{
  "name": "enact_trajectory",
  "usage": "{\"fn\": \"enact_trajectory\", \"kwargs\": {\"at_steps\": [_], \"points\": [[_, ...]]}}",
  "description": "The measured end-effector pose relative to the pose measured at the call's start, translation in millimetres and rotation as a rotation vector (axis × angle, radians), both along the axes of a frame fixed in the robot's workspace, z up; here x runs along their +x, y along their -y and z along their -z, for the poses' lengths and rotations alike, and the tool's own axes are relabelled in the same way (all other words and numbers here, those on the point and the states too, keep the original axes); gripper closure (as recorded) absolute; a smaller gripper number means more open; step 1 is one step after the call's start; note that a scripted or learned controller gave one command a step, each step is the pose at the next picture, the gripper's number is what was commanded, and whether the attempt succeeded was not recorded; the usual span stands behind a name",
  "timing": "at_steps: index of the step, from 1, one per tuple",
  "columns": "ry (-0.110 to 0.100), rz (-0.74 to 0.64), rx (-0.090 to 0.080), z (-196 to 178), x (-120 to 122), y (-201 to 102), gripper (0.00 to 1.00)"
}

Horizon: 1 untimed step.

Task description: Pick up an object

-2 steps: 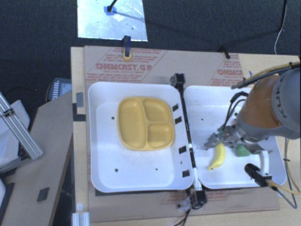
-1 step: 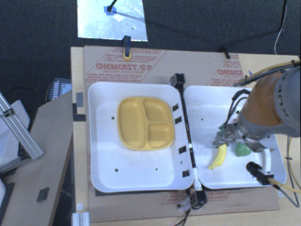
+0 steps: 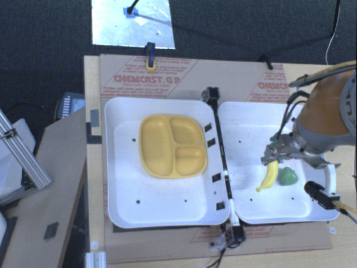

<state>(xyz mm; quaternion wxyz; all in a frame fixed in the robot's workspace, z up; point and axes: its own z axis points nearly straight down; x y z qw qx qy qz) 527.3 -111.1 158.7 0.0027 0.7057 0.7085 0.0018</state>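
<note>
The gripper [image 3: 277, 156] hovers over the banana's [image 3: 269, 176] upper end in the right bin [image 3: 245, 205]; its long axis runs down-left from there. Finger opening cannot be told, seemingly hidden by the wrist.

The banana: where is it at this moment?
The banana lies in the right bin, toward its right side, just left of a green object, with the tool right above its upper end.

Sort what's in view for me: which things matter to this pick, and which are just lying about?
In play:
- gripper, right above the banana's top end
- yellow banana
- small green rounded object beside the banana
- right white bin

Lying about:
- yellow divided plastic tray
- left white bin
</note>
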Motion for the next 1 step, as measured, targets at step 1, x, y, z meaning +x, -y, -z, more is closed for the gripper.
{"fn": "enact_trajectory", "kwargs": {"at_steps": [1], "points": [[0.0,0.0,0.0,-43.7,-1.3,-0.5,1.0]]}}
